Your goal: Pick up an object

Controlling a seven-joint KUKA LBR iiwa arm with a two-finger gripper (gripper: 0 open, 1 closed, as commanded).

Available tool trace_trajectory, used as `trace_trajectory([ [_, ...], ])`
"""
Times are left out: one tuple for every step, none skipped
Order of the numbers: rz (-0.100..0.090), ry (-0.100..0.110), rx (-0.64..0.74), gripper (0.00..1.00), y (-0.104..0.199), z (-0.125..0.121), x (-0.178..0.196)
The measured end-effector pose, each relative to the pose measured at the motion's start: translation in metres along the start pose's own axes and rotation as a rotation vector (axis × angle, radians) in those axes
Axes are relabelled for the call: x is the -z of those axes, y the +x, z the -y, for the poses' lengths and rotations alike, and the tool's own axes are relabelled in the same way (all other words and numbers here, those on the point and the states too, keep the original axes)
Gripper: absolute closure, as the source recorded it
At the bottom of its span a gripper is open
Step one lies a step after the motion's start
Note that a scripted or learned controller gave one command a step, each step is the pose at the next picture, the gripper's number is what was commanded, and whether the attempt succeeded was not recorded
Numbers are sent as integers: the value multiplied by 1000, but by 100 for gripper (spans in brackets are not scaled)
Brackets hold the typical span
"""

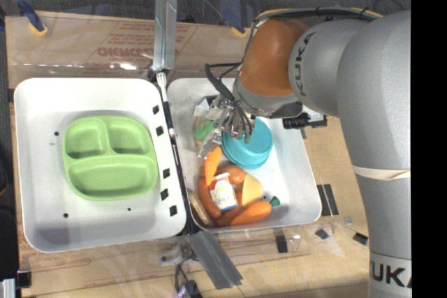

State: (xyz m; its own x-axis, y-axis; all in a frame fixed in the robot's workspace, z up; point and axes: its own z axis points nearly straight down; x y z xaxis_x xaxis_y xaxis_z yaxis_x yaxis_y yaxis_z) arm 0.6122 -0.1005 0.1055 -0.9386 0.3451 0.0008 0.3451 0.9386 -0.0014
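Observation:
My gripper (225,125) hangs low in the right bin (297,174), at its upper middle, under the orange-banded wrist. Its fingers sit right over a small green object (204,130) and beside a teal bowl (250,144). Below them lies a heap: an orange carrot (211,165), a second carrot (250,213), a small white bottle with a red label (223,193), a yellow wedge (251,187) and a brownish sausage-like piece (204,203). I see nothing clearly held between the fingers.
The left bin (42,150) holds a light green divided tray (110,155). A metal divider bar (165,38) runs between the bins at the back. The big grey arm covers the bench's right side.

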Motion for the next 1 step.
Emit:
trace_trajectory([
  [7, -2, 8, 100, -2, -3, 13],
])
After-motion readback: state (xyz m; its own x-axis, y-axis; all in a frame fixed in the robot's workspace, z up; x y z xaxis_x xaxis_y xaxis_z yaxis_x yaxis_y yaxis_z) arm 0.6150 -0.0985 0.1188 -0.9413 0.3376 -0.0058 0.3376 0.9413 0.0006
